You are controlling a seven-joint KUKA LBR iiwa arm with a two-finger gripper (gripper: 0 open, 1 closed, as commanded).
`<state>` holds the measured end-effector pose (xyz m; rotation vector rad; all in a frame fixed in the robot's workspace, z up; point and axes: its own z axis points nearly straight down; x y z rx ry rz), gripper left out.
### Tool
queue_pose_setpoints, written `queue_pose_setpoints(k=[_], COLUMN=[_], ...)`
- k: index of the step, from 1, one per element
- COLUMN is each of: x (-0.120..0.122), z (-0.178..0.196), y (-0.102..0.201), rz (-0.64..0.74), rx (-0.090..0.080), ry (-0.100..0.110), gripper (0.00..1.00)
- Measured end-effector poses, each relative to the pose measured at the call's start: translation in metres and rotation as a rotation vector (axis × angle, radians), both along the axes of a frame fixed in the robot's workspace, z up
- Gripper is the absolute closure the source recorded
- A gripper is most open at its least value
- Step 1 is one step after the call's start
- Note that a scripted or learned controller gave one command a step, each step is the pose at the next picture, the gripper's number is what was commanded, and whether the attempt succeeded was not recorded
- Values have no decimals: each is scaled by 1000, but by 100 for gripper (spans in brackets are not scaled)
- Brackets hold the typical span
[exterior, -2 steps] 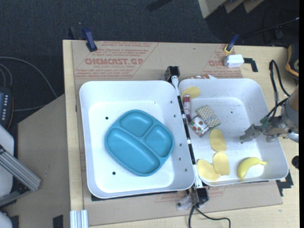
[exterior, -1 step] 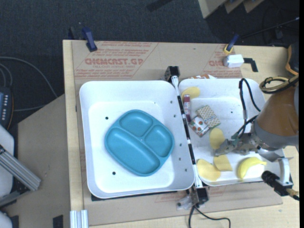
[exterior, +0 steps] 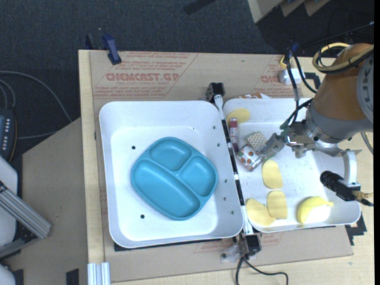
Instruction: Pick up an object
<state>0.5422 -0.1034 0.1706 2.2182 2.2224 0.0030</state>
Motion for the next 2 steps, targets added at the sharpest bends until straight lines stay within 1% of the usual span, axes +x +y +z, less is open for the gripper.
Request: queue_pose_setpoints(k=[1, 2], x=[-16, -16], z=[-86, -76], y=[-21, -21], rz=[-2, -2], rx=[0, -1], ry=[3, 2], gripper=[0, 100])
